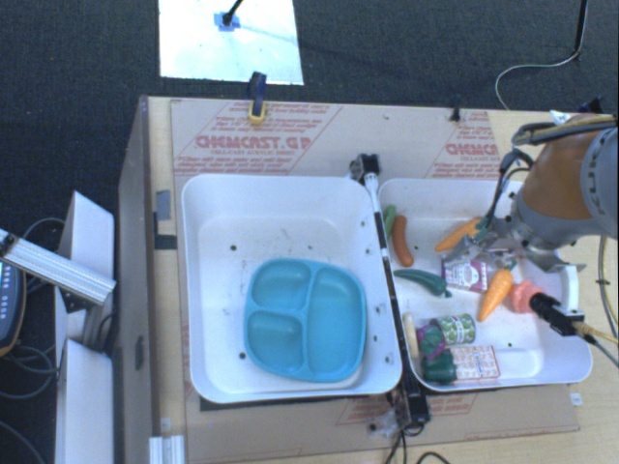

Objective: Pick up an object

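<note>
A: What's on the table [290, 133], from the left?

B: The left bin [222, 211] holds a blue plate [305, 319], flat, toward its front right.

A: And the right bin [566, 361]?

B: By the divider, a hot dog [401, 241] with a green pod [422, 279] below it. In front, a green can [452, 331], purple grapes [437, 365] and a small card [474, 362]. In the middle, a purple carton [466, 275], one carrot [458, 234] above it and another carrot [494, 294] to its right, touching a pink piece [523, 297].

A: The end effector [495, 245]?

B: Low over the carton's top edge, under the arm [566, 187]. Open or closed, I cannot tell, and nothing shows in its grasp.
</note>
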Robot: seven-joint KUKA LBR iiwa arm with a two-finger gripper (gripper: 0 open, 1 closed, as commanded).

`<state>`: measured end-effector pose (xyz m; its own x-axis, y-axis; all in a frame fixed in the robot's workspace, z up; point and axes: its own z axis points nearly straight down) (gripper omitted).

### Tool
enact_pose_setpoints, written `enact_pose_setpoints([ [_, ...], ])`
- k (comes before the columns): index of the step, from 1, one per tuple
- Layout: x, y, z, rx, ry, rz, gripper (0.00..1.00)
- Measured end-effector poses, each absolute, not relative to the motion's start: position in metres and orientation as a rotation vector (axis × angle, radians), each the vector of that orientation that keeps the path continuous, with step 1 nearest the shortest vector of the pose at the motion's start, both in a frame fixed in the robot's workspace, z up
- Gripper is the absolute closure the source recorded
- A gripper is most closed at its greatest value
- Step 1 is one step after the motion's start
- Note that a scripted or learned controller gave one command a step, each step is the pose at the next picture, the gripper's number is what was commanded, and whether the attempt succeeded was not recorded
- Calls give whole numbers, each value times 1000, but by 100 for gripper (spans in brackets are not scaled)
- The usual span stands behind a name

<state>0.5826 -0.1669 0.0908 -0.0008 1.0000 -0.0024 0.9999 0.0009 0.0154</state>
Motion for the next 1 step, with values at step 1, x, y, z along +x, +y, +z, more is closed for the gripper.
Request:
enact_pose_setpoints([
  [1,644,-158,88,2215,2224,4,0],
])
